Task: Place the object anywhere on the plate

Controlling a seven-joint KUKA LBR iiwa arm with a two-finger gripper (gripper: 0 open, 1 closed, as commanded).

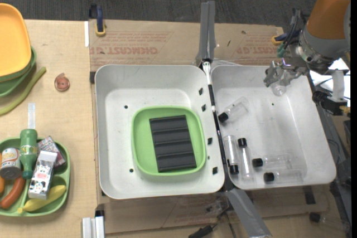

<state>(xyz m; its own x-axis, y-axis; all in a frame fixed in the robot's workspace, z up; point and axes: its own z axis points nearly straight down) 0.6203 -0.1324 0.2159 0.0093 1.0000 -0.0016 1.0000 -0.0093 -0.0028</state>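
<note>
The gripper [277, 76] is seen raised over the far edge of the right bin [312, 120] — whether anything is grasped cannot be told. Clear vials [244, 157] with black caps are left scattered on the bin floor, well apart from the green plate [140, 136] in the left bin [111, 97] — nothing delivered yet, it is judged.

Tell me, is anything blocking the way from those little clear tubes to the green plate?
Only the raised rims where the two bins meet lie between the clear vials and the green plate. A dark ribbed block already lies on the plate.
</note>
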